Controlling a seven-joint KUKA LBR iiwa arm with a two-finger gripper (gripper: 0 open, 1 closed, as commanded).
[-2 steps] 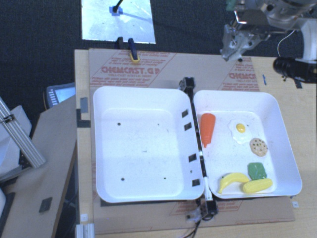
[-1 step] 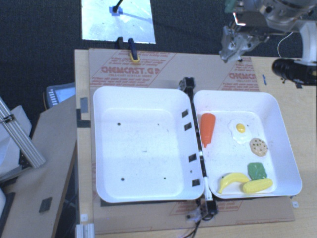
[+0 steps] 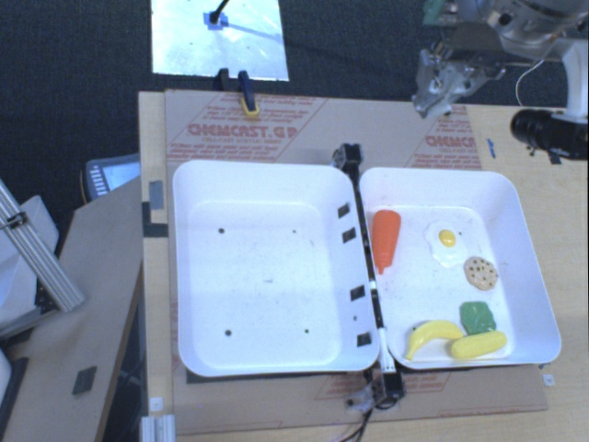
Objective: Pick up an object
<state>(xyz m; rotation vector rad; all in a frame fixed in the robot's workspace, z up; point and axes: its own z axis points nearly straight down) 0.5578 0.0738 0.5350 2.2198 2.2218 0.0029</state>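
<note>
Five small toy foods lie in the right-hand shallow white plastic bin (image 3: 525,238), any of which could be the one to pick up. An orange, tapered plastic carrot (image 3: 384,238) lies near the bin's left wall, its blunt end toward the far side and its tip pointing to the near side. To its right sits a flat white fried egg with a yellow yolk (image 3: 446,242), and just beyond that, close to it, a round tan cookie speckled with dark chips (image 3: 480,272). In the near right corner a curved yellow banana (image 3: 431,335) lies beside a second, longer yellow piece (image 3: 479,344) (its exact kind is hard to make out), and a small green block-like piece (image 3: 477,316) rests touching them from behind.

The left-hand shallow white plastic bin (image 3: 184,274) stands right beside the first, joined along a row of black clips (image 3: 354,265).

Both bins rest on a tan cardboard sheet (image 3: 304,127) printed in red; the largest word reads roughly "CHEMCAST GP", the smaller print beneath it too blurred to read.

The grey two-finger gripper (image 3: 433,90) hangs above the cardboard past the right bin's far edge, well apart from the toys; nothing is between its fingers, and whether they are spread or closed cannot be told.
</note>
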